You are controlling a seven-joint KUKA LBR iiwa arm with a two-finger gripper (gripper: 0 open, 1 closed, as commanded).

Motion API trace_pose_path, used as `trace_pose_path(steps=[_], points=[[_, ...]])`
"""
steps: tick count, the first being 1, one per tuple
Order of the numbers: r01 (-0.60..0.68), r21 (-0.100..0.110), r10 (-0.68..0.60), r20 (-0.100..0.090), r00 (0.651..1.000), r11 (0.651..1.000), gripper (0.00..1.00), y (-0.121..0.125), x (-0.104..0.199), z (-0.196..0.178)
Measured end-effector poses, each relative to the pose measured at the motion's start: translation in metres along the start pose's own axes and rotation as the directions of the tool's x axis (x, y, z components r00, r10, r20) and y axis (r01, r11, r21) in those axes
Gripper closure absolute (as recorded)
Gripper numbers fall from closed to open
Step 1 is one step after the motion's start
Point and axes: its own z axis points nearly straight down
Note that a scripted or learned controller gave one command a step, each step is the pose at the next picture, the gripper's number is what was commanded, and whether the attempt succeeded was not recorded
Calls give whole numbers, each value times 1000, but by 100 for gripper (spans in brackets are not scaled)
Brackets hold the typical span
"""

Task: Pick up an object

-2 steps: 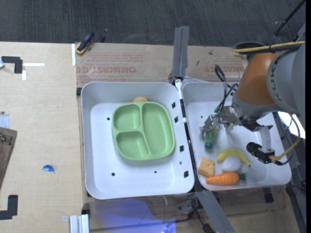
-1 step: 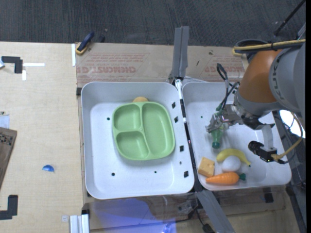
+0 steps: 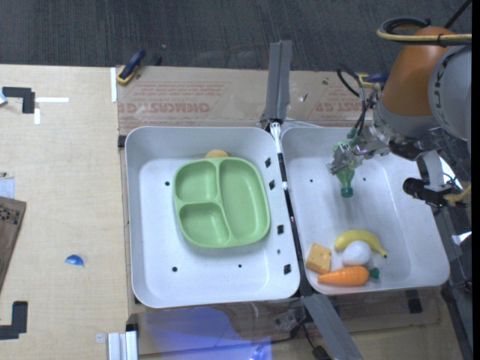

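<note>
Gripper (image 3: pixel 346 163) fingers grip a small green bottle-shaped object (image 3: pixel 346 180), suspended clear above the right white bin (image 3: pixel 420 231) floor for transfer

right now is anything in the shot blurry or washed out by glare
Camera view: the green plate and the toy food by the carrot are sharp; the gripper and the small green thing under it look soft; a bluish glow falls on the bench below the left bin; the white bins are bright but not blown out.

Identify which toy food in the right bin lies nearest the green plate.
The cheese wedge: it sits at the cluster's left end, while the banana, egg and carrot lie further right.
</note>
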Motion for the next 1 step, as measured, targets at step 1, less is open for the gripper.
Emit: trace_pose_path(steps=[1], points=[[-239,2,239,1,971,971,100,45,40,-42]])
